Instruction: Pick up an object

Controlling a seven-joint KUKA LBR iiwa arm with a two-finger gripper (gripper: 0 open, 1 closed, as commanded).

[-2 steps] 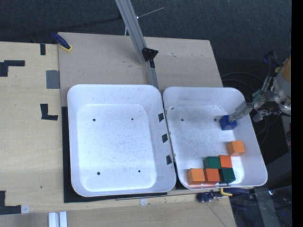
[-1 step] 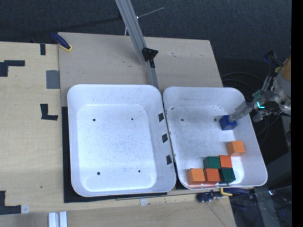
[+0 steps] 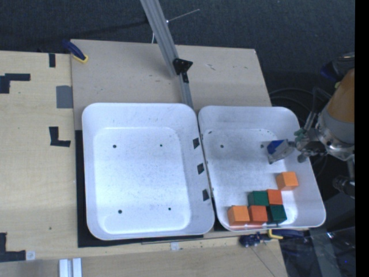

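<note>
Although several blocks lie in the right bin [image 3: 300,126], the nearest candidate for the pick is judged to be the lone orange block [image 3: 287,180], which sits apart from the others near the bin's right wall; it lies just below the gripper [image 3: 281,150] in the camera view, that is, toward the near edge of the bench. The block appears roughly cubic and slightly turned, so no long axis is offered; the coming move is judged to turn on that short offset toward the near rim rather than on any alignment.

At the gripper a small blue and grey shape is seen, but it cannot be told whether this is a held object or part of the tool itself; whether the grip is closed or released cannot be told either, the detail being too small and blurred.

Further out, a cluster is packed in the near right corner of the same bin: a dark green block [image 3: 259,198], a second orange block [image 3: 274,197], a third orange block [image 3: 259,213], another green block [image 3: 277,213] and a larger orange block [image 3: 238,214] at the cluster's left end; these touch or nearly touch one another, so a clean grasp there is judged harder.

The left bin [image 3: 92,120] stands beside the right one, their rims adjoining; a grey metal rod [image 3: 163,30] slants across the bench behind them.
</note>
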